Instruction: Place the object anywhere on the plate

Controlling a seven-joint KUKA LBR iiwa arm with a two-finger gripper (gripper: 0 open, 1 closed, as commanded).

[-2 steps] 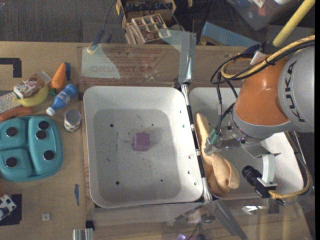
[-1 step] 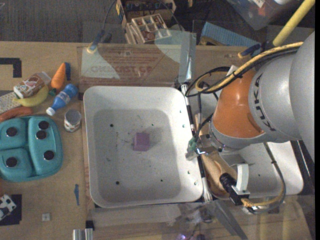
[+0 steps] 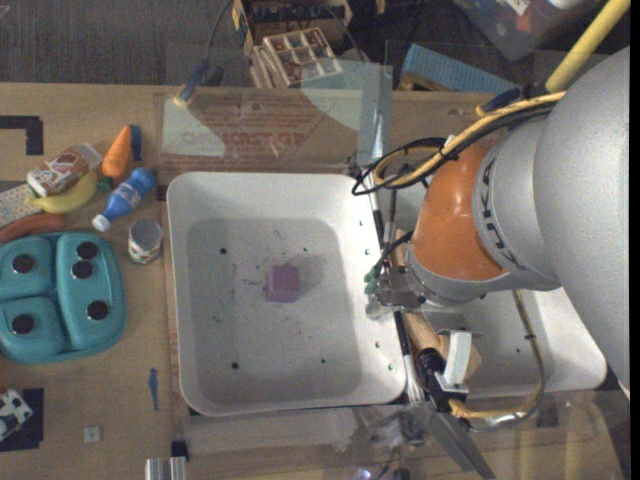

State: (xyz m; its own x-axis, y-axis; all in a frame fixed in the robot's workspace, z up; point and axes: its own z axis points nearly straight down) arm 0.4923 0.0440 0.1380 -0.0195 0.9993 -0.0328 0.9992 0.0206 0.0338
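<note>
Purple block [image 3: 282, 283] lies flat mid left bin [image 3: 190, 268], well apart from my gripper [image 3: 400, 303]. Gripper hangs at bin seam, masked by own wrist, so released or clenched: cannot tell

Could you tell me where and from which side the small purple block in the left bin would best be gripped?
Probably across two opposite flat sides of the purple block, coming straight down from above. It looks squarish and lies flat near the middle of the left bin, clear of every wall, with nothing beside it in the way.
</note>
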